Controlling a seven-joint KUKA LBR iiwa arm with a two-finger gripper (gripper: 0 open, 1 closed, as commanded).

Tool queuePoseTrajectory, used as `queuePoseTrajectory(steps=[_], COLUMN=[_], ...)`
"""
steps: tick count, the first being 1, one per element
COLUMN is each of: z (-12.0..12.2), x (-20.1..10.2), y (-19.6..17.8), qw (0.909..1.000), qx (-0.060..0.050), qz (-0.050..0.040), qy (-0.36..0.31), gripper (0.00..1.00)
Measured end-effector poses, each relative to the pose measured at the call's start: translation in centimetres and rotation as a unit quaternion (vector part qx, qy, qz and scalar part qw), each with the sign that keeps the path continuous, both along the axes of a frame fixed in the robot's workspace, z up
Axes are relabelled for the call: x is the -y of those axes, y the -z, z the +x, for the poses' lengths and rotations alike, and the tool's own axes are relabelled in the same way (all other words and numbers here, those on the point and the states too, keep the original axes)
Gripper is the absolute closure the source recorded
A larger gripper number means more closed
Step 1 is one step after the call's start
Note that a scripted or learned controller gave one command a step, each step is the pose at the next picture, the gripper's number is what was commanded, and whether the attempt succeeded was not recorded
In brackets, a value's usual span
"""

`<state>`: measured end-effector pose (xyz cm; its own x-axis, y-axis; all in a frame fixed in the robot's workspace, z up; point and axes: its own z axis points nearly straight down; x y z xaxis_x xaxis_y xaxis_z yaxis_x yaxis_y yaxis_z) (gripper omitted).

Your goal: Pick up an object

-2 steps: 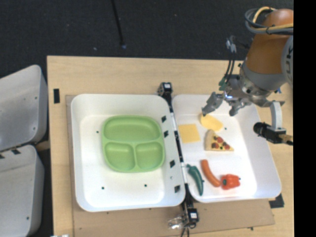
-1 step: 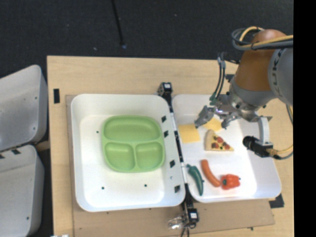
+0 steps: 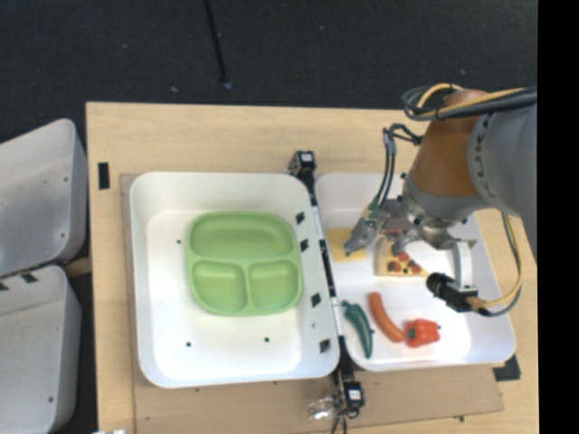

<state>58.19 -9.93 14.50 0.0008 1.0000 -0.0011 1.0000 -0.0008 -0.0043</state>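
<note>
— Right of centre in the frame, what do we have under the arm?

— We see the gripper (image 3: pixel 369 231) low over the right bin (image 3: pixel 488 333), its fingers near a yellow wedge (image 3: pixel 348 244) that lies by the bin's left wall. Whether those fingers are open or shut, we cannot tell; nothing shows between them. Just right of the wedge lies a pizza slice (image 3: pixel 401 265), flat and triangular with red spots.

— And lower down?

— We count three smooth toy foods toward the lower right of the frame: a curved green pepper (image 3: pixel 360 325) close to the left wall, an orange sausage-like piece (image 3: pixel 385 318) beside it, and a red pepper (image 3: pixel 422 333) touching or nearly touching that piece's end.

— How much room is there?

— The lower right corner of that bin is bare white. The arm (image 3: pixel 461 161), grey with an orange band, covers the bin's upper part, with cables looping round the wrist.

— The other bin?

— The left bin (image 3: pixel 163 351) holds a light green divided plate (image 3: pixel 244 262), rounded, with three compartments, set mid-bin with bare white floor all round it.

— And beyond?

— Both bins rest on a pale wooden bench (image 3: pixel 208 138). We see dark floor (image 3: pixel 109 34) across the top of the frame and white moulded shapes (image 3: pixel 36 197) at the left edge.
</note>
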Motion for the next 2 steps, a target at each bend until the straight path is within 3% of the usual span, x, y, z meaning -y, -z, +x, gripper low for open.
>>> queuePoseTrajectory(steps=[1,2], z=[0.2,0.5], x=[0.3,0.5], y=[4.2,2.7], qw=[1.0000,0.9999], qx=[0.006,0.011], qz=[-0.0024,-0.0029], qy=[0.001,0.004], gripper=[0.00,1.00])
